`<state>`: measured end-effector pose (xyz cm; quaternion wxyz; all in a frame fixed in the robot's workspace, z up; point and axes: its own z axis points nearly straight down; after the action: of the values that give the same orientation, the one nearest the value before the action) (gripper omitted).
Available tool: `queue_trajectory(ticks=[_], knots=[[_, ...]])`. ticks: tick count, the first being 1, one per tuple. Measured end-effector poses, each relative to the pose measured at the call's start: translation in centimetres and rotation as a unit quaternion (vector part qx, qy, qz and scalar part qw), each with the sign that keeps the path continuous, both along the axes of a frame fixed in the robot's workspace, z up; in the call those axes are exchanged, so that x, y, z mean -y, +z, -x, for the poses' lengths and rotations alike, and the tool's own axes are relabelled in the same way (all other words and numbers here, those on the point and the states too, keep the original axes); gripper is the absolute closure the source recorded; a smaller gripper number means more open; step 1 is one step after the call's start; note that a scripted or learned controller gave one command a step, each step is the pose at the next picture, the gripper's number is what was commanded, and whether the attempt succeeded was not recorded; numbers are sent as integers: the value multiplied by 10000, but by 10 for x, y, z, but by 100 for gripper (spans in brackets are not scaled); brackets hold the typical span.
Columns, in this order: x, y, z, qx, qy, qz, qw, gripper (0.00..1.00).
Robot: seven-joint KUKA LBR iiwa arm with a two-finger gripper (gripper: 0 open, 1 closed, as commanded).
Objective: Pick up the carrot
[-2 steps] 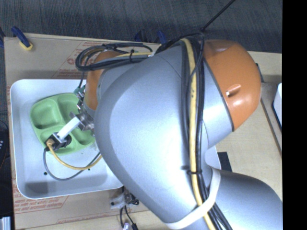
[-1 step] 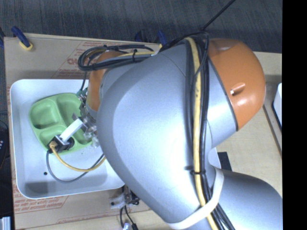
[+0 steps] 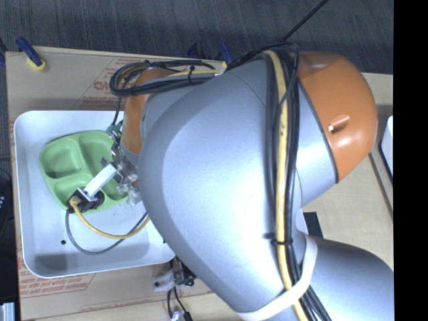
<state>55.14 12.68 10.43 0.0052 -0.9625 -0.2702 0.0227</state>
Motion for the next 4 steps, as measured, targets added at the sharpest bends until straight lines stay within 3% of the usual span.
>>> queue_trajectory(ticks=[1,2,3,4], knots=[[3,-11,40,261,-371,-28,9990,100],[-3,-9,71,291,-925,-11,9953,100],[-11,8,66,194,-1691,29,9854,100],[-29,30,62,200,-1697,32,9853,100]])
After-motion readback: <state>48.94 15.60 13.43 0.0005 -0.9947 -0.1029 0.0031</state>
